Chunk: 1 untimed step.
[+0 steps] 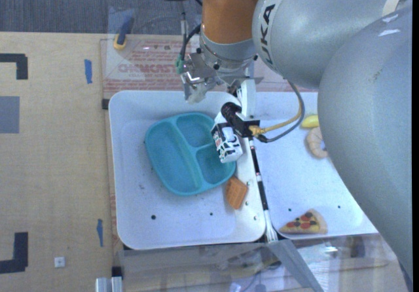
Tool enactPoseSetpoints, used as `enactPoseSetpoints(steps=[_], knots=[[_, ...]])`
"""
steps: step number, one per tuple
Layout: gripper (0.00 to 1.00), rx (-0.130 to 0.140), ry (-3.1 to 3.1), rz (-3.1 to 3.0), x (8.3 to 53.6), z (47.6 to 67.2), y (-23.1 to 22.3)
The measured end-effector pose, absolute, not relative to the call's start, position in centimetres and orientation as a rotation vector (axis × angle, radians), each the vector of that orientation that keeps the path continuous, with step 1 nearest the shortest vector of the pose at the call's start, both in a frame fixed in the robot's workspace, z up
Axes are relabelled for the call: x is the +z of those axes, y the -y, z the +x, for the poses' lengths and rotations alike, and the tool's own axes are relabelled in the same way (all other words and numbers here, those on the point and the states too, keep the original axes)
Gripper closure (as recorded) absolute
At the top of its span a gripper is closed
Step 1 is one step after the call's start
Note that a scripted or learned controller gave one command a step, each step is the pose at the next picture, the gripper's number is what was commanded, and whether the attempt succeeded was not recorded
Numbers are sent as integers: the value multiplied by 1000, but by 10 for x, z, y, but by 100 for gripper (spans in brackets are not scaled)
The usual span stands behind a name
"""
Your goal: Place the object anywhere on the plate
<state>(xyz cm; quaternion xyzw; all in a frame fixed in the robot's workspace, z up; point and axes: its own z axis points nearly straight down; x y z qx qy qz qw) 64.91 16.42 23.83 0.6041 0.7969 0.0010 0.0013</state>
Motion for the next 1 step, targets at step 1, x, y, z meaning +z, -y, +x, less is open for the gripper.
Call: enactPoseSetpoints(steps=[1], knots=[[0, 3, -2501, 1896, 238, 649, -164]])
